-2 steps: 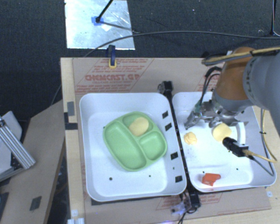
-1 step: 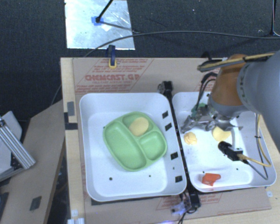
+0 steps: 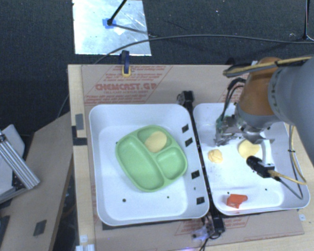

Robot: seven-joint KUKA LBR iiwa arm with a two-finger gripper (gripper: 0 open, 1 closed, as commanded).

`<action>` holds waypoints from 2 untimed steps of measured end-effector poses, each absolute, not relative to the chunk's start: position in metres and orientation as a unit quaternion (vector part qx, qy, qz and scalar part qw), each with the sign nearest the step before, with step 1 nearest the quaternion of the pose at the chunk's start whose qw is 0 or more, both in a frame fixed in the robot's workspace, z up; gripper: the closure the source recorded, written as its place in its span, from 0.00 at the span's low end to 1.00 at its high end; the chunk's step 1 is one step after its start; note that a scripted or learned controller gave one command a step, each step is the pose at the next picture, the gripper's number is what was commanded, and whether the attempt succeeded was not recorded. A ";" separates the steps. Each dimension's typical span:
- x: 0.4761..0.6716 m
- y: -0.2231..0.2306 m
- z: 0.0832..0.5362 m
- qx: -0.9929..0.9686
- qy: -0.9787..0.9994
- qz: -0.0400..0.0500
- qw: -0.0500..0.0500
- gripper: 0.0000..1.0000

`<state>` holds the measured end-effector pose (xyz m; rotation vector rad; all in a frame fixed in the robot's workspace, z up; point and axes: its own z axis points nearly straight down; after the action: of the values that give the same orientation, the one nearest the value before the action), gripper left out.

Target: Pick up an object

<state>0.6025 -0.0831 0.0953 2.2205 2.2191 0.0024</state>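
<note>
Hovering low in the right bin, the tool, grip state unreadable from here, has the small yellow lump just below-left of it.

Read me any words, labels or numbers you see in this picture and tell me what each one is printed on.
"CHEMCAST GP": large red letters on the brown board under the bins, above the left bin.
Smaller red lines above and below that brand: too blurred to read.
Red print on the board's front edge: too blurred to read.
</note>
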 end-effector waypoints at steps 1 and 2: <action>0.606 -0.089 0.158 0.707 0.707 0.002 0.003 1.00; 0.602 -0.089 0.204 0.706 0.708 0.002 0.002 1.00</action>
<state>0.6015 -0.0891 0.2036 2.2146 2.2221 0.0058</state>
